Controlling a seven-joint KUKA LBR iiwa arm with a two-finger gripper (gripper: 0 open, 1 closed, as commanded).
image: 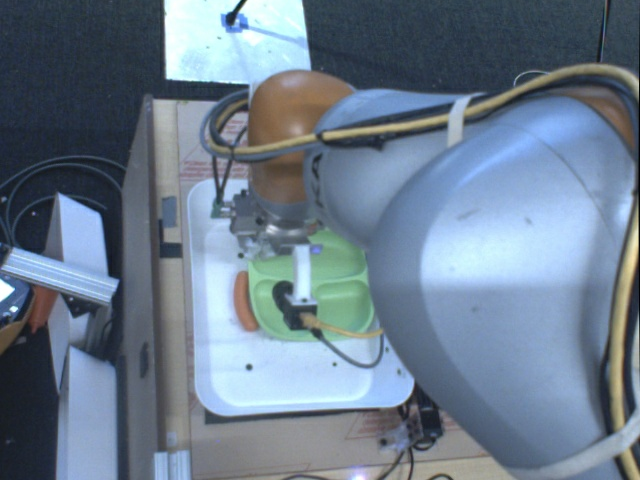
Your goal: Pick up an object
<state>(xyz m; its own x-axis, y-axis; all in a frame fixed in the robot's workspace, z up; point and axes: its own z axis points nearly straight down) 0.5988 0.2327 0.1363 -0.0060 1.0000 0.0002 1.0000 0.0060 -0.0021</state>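
the end effector (270, 236) is seen low over the shallow white plastic bin (290, 383), at the far left edge of the light green divided plastic plate (345, 268). whether it is spread or pressed together cannot be told, as its tip is hidden beneath the wrist; nothing can be said to be held.

the small orange elongated object (243, 301) is found in the bin, lying just beside the plate's left rim, nearer the camera than the end effector.

several failures can be foreseen. if the descent is made where the end effector now stands, the plate's rim may be struck instead of being gripped, and the plate may be tipped or shoved across the bin. the orange object lies flat and close against the rim, so a closing grip could be blocked by the plate, or the object could be nudged aside and missed. a thin plate edge is also likely to slip out when lifted.

counted on the brown surface (190, 148): one white bin in sight, one green plate, one orange object.
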